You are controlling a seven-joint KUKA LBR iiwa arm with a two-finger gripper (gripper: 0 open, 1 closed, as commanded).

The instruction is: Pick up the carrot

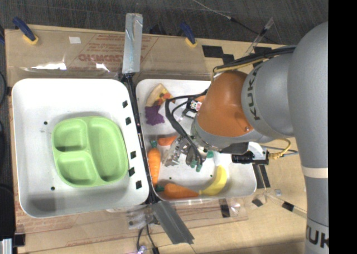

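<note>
Tool low over the right bin, carrot just to its left

The tool [187, 157] hangs in the middle of the right bin [245, 183], and its metal tip is too blurred to tell whether it is spread or pressed together. The carrot [154, 162] lies left of it, against the bin's left wall, its long axis running up and down the frame. A second orange piece [178, 191] lies along the bottom wall, pointing left to right, next to a banana [217, 182]. The orange wrist and grey arm cover the bin's right half. A purple piece [154, 115] sits at upper left of that bin. The green tray [89, 151] rests in the left bin.
</note>
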